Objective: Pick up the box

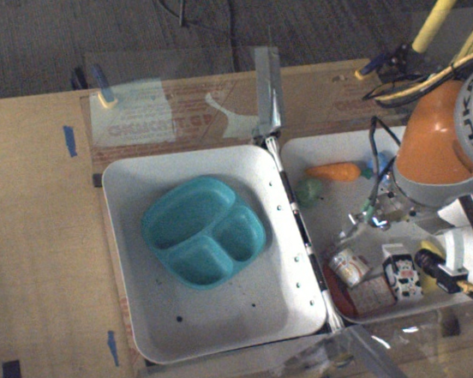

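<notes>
1. I see the box (402, 273) standing near the front edge of the right bin (318, 151): small, white, a dark-patterned carton with a cow-like print on its face.
2. A small can (348, 266) lies just left of it, over a red flat item (367, 296).
3. The gripper (372, 217) hangs over the bin's middle, apart from the box; whether it is apart or together I cannot tell.
4. The left bin (134, 266) carries a teal divided tray (203, 230).

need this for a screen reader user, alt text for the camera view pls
The grey and orange robot arm reaches from the right over the right bin, which holds a small box, a carrot and other clutter. The left bin holds a teal divided tray.
</notes>
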You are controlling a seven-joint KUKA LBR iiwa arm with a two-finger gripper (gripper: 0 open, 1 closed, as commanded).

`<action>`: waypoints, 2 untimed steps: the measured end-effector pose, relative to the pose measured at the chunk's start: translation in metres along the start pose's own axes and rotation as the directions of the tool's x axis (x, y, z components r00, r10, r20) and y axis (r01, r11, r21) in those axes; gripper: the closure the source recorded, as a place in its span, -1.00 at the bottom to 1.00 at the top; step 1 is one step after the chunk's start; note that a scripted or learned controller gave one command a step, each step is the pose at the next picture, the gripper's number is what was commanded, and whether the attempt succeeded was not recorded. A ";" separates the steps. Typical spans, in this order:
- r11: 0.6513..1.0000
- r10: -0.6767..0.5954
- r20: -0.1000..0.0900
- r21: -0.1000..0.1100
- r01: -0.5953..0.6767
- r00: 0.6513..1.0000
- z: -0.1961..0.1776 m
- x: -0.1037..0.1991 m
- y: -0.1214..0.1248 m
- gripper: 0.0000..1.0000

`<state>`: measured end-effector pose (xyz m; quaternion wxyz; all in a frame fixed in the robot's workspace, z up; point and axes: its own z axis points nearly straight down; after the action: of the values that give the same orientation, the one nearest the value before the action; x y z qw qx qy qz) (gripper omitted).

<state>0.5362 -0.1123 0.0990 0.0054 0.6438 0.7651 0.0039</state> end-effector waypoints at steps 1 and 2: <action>0.999 -0.033 -0.003 0.012 0.034 0.999 -0.088 0.035 0.012 -1.00; 0.962 -0.271 -0.003 0.008 0.271 0.962 -0.134 0.027 0.049 -1.00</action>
<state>0.5776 -0.0769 0.2335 0.0025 0.5330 0.8461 0.0006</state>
